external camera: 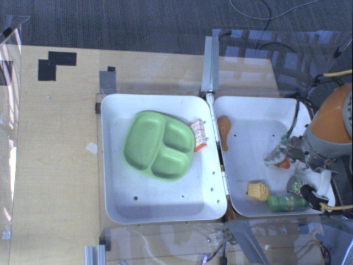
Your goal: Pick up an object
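Objects lie scattered across both white bins. In the right bin a yellow corn cob rests near the front wall, with a green bottle lying on its side just beside it, toward the right. A brown, sausage-shaped piece lies against the bin's left wall. The gripper reaches low into this bin's right half, with the arm's orange band above it; a small orange-red object sits right at the fingertips (whether it is clamped between them cannot be made out). In the left bin a green divided plate lies flat, and a small snack packet rests at its right edge, close to the wall between the bins.
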Action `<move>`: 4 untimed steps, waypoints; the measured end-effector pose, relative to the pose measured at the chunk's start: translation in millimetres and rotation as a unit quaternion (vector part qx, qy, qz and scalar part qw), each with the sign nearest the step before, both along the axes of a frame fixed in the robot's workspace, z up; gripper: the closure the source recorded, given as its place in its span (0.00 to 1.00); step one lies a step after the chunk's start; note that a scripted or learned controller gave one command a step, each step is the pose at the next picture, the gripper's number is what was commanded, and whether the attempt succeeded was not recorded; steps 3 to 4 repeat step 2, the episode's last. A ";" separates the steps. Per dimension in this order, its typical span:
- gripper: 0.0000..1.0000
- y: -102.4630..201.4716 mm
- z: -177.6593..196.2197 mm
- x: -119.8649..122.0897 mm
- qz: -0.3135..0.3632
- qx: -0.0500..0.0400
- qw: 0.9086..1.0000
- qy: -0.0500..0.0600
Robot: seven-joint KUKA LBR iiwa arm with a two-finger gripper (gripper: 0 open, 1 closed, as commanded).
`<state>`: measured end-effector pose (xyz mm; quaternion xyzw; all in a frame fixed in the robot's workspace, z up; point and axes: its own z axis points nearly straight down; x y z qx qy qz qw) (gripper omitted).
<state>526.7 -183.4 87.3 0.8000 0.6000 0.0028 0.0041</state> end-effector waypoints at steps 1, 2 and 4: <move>1.00 0.6 8.3 2.6 0.001 0.001 1.000 -0.001; 1.00 65.1 127.7 99.6 0.008 0.001 1.000 0.004; 1.00 65.1 127.7 99.6 0.008 0.001 1.000 0.004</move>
